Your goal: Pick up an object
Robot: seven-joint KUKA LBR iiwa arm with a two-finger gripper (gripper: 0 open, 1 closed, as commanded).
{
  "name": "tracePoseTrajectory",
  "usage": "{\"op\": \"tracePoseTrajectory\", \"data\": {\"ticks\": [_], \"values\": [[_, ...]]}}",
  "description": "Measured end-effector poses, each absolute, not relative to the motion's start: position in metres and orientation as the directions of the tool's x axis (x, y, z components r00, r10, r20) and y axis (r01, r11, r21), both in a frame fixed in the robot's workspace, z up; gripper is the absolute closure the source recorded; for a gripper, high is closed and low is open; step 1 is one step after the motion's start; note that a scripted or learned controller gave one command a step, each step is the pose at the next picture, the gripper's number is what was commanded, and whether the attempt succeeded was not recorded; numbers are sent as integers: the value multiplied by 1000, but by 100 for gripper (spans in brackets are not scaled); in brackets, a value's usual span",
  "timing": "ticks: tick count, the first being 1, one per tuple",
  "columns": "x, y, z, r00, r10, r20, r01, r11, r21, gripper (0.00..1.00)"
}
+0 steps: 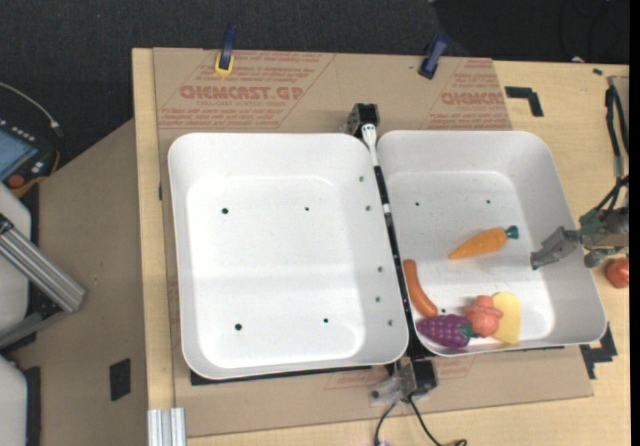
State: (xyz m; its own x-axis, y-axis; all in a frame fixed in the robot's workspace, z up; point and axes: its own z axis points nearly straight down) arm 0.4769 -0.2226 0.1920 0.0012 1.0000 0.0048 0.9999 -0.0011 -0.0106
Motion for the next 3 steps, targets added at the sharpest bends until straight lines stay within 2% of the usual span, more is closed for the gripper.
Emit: {"op": "tracePoseTrajectory", "data": {"ticks": [1, 2, 3], "values": [[477, -223, 121, 1, 1000, 3, 1000, -1, -7, 0], [479, -213, 83, 1, 1000, 2, 1000, -1, -2, 0], [479, -190, 84, -1, 1000, 2, 1000, 1, -2, 0]]}}
